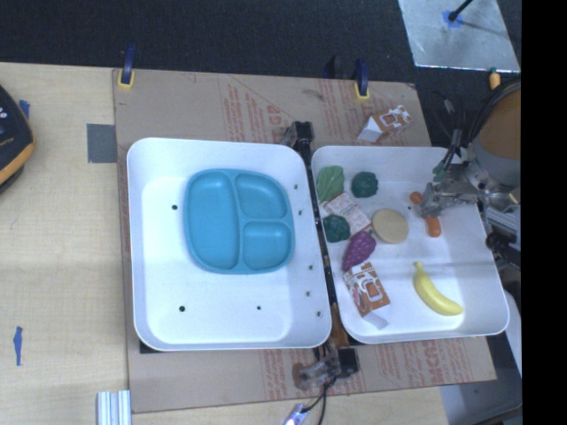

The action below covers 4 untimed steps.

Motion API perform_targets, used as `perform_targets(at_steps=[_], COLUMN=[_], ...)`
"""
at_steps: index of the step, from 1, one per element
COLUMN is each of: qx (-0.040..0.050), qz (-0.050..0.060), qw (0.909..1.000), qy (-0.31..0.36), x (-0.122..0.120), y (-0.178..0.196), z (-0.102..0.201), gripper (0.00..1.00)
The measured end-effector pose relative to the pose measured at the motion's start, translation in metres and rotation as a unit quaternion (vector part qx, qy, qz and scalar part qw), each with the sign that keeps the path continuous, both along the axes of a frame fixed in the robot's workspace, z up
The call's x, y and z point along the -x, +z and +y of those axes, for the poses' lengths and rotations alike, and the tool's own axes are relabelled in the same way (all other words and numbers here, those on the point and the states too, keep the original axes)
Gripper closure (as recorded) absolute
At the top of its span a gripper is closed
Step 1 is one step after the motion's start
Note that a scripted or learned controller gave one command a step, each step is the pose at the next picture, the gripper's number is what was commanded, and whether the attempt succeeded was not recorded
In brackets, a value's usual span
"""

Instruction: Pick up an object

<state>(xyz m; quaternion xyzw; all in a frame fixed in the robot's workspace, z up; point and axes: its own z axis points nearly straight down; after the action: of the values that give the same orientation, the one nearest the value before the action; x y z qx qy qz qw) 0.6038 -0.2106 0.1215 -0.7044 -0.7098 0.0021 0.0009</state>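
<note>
Two shallow white plastic bins are seen side by side on a brown cardboard sheet (221, 104) laid over the pale wooden desk (53, 264). The left bin (151, 317) is occupied by a light blue divided plastic plate (237, 220), set towards its far half.

In the right bin (469, 264), a cluster of small things is gathered along the left wall: a green leaf-shaped toy (330, 183), a dark green rounded toy (364, 184), a second dark green lump (336, 228), a small white and red printed packet (346, 208), a purple toy like a grape bunch (359, 248), a tan round disc (390, 226) and an orange and white snack packet (366, 289). A yellow toy banana (436, 292) lies near the bin's near right corner.

The grey metal gripper (440, 198) is found low over the right bin's far right part, with the arm cut off at the right. A small orange-red piece (433, 227) lies just beside it, and another orange bit (415, 198) at its left; what these are is hard to make out. The spread of the gripper cannot be told, nor can anything be seen held in it.

A small orange and white carton (386, 123) lies on the cardboard beyond the right bin.
</note>
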Motion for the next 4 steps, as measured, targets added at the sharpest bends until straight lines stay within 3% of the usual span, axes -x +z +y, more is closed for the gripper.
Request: perform_targets(at_steps=[1,2,3,4], qx=[-0.0009,-0.0009,-0.0008,-0.0011], qz=[-0.002,-0.001,-0.002,-0.002], qw=[1.0,1.0,1.0,1.0], qy=[-0.002,-0.002,-0.002,-0.002], x=[0.009,0.009,-0.02,-0.053], y=[0.066,0.066,0.066,0.068], z=[0.02,0.02,0.003,0.047], gripper=[1.0,0.0,0.0,0.0])
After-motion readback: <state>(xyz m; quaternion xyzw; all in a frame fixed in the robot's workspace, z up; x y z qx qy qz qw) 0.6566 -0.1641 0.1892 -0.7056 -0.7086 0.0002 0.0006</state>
